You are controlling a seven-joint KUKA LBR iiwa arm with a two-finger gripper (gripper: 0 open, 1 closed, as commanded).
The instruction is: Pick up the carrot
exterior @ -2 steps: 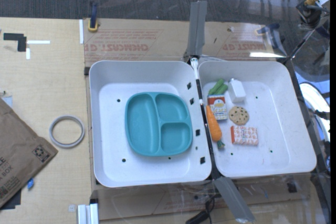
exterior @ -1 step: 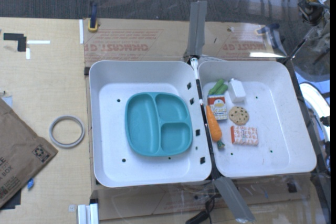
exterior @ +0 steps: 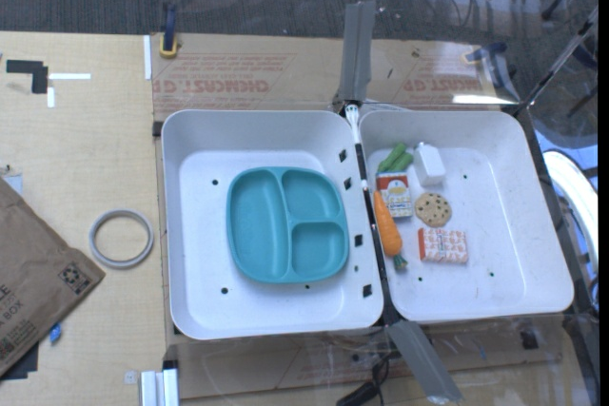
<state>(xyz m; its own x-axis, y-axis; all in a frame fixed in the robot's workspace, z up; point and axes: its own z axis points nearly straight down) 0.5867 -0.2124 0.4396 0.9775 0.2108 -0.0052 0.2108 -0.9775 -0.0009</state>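
Note:
An orange carrot (exterior: 386, 226) with a green stem end lies lengthwise in the right bin (exterior: 514, 233), close against its left wall, with the stem pointing toward the front. Nothing touches it from above.
Beside the carrot in the right bin lie a green vegetable (exterior: 394, 157), a small carton (exterior: 396, 196), a white block (exterior: 429, 164), a round cookie (exterior: 432, 208) and a red-and-white packet (exterior: 443, 246). The left bin (exterior: 190, 233) holds a teal divided plate (exterior: 285, 224). A tape roll (exterior: 121, 237) lies on the bench.

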